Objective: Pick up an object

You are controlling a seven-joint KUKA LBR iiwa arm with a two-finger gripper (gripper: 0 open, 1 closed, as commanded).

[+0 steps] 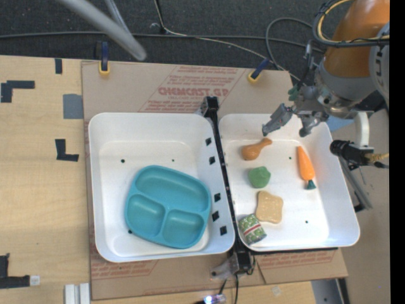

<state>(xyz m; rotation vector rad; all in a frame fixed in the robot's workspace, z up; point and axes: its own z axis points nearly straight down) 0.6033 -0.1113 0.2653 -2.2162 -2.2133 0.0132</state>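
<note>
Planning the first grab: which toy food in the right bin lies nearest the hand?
The drumstick, just below the open hand; carrot and green piece lie farther.

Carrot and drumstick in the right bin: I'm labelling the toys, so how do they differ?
The carrot is bright orange with a dark green tip, while the drumstick is duller tan-orange throughout. The carrot is a slim taper; the drumstick has a fat end narrowing to a thin handle. The carrot lies roughly along the bin's right wall, the drumstick slants across near its far end. Both lie flat in the same bin, below the open gripper.
</note>
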